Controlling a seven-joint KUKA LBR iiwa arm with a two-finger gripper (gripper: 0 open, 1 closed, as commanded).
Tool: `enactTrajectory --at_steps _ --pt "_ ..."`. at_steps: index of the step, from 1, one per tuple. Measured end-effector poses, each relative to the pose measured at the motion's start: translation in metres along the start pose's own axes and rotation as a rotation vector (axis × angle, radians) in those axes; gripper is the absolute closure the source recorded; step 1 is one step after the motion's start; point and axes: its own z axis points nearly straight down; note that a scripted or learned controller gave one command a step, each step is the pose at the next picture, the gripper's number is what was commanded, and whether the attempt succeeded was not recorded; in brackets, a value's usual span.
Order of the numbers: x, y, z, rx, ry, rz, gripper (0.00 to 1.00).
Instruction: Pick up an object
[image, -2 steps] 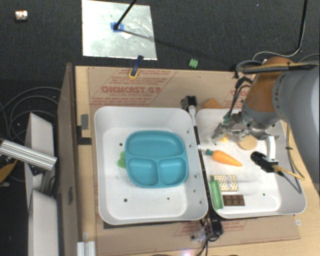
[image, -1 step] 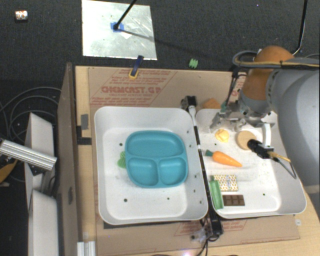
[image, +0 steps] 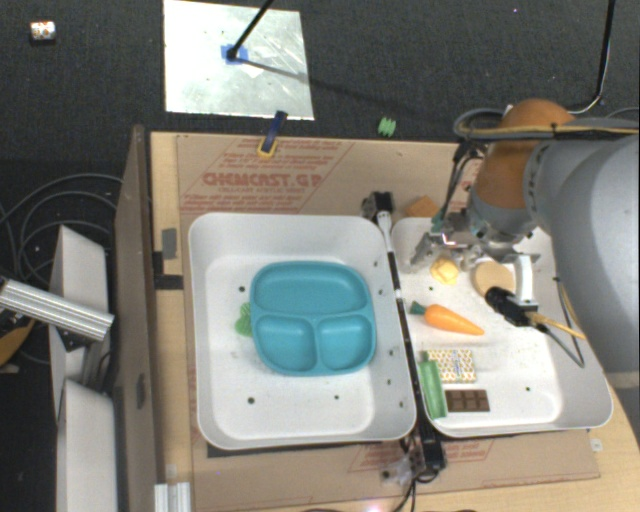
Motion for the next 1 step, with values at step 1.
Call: enactTrajectory --at_steps 1 --pt "-0.0011 0.0015 -0.0118 -0.004 -0.001 -0.001 1.0"
